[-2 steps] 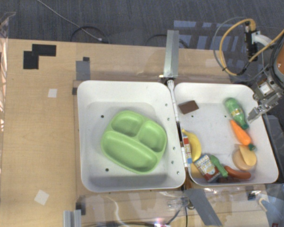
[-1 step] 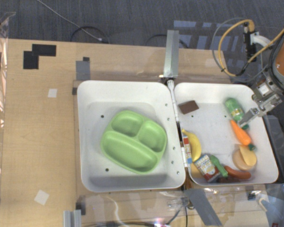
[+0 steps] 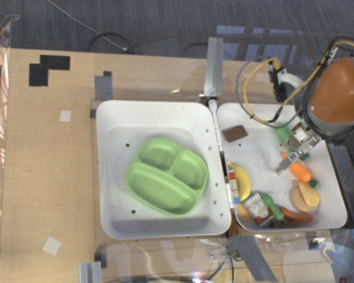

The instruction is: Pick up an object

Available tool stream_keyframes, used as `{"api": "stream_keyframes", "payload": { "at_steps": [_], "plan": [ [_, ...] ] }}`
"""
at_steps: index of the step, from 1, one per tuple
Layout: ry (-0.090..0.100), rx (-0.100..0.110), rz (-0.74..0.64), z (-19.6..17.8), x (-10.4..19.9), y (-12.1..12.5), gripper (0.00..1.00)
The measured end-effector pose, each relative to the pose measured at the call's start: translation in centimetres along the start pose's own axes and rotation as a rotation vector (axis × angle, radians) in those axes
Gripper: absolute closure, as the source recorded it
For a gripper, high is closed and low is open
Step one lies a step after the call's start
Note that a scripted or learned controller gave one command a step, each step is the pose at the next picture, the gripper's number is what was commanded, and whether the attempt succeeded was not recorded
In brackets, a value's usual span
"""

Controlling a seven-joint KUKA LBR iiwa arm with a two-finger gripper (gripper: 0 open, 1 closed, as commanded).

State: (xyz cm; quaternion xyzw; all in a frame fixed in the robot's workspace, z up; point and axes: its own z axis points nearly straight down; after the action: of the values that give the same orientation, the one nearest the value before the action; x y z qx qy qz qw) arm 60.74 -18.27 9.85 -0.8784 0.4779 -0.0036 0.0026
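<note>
The right bin [image 3: 259, 152] holds several toy foods. An orange carrot [image 3: 301, 171] lies near its right wall, and a green piece [image 3: 282, 134] lies just above it. My gripper [image 3: 291, 157] hangs low over the bin between these two, right beside the carrot's upper left end. A yellow banana [image 3: 243, 181] lies along the left wall. A flat brown square [image 3: 234, 133] sits at the upper left. A tan round piece [image 3: 305, 198], a reddish sausage [image 3: 296, 217] and a small printed carton [image 3: 255, 206] crowd the front edge.
The left bin [image 3: 115, 158] holds a green divided plate [image 3: 167, 175]. A metal divider [image 3: 219, 158] separates the two bins. Yellow and black cables [image 3: 253, 93] loop above the right bin's back edge. The arm's orange band [image 3: 340, 91] hangs over the right bin's far right corner.
</note>
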Motion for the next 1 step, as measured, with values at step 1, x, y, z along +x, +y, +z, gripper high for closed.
{"api": "stream_keyframes", "payload": {
  "at_steps": [1],
  "plan": [
    [-0.003, 0.003, 0.007, -1.00, -0.04, -0.13, 1.00]
  ]
}}
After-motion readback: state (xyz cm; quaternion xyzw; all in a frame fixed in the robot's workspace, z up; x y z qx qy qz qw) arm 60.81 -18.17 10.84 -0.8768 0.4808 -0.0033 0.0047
